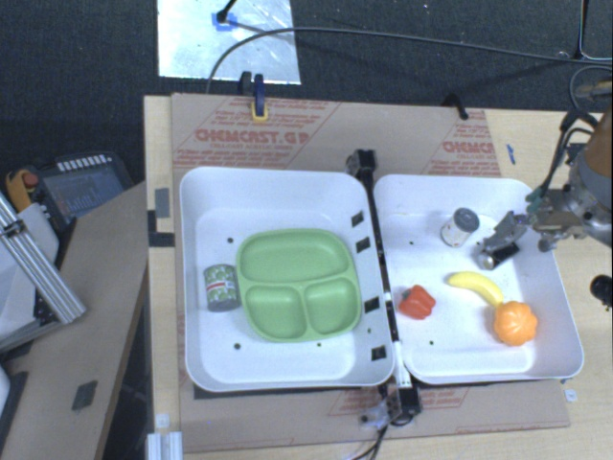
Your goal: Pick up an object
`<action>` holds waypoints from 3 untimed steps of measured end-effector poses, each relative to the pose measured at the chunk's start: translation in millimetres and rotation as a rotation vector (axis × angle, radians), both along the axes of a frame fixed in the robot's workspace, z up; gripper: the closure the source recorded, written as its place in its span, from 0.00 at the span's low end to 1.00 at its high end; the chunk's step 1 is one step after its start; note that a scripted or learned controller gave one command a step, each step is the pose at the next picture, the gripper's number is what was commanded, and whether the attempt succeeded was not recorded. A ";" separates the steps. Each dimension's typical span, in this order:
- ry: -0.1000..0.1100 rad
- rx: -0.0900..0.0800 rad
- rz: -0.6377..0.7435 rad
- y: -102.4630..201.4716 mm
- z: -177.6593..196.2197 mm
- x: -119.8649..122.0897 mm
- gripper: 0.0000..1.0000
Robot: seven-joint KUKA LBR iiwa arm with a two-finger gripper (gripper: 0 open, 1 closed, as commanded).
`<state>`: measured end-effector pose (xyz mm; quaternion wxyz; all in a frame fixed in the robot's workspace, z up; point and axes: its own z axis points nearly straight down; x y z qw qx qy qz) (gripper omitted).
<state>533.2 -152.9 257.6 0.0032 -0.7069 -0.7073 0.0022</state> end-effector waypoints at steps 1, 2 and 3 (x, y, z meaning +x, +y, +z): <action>-0.009 -0.002 0.002 0.3 4.8 2.0 0.00; -0.006 -0.001 0.000 -6.6 -39.8 4.3 0.00; -0.005 0.000 0.001 -0.4 -97.5 -2.1 0.00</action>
